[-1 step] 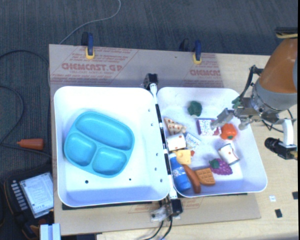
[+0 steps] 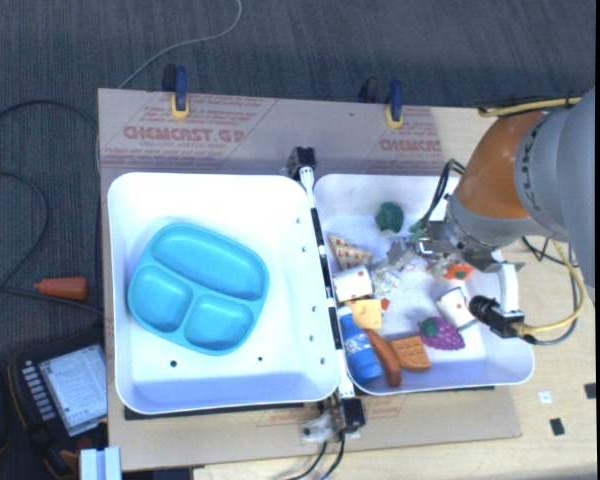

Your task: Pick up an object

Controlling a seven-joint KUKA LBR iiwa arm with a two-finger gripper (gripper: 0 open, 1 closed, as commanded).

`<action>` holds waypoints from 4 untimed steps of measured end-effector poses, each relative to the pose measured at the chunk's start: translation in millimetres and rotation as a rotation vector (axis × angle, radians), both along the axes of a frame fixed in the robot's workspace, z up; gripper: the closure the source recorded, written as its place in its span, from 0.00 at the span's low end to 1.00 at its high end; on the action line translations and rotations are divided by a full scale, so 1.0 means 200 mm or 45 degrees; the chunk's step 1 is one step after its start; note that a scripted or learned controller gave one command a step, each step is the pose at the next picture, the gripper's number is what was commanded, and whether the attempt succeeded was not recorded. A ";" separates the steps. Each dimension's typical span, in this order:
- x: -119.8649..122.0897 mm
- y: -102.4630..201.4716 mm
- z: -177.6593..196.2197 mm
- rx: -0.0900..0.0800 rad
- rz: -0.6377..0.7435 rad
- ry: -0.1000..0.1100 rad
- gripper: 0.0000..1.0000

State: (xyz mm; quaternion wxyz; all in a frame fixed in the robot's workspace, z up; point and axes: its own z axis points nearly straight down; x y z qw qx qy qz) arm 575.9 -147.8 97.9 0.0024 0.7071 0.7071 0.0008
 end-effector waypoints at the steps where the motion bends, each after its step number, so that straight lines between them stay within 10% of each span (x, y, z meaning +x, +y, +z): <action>1: 0.01 0.01 0.05 0.005 0.001 -0.002 1.00; 2: 0.01 0.01 0.04 0.006 0.001 0.001 0.00; 3: 0.01 0.02 0.08 0.010 0.002 0.006 1.00; 4: 0.01 0.02 0.08 0.010 0.002 0.006 0.00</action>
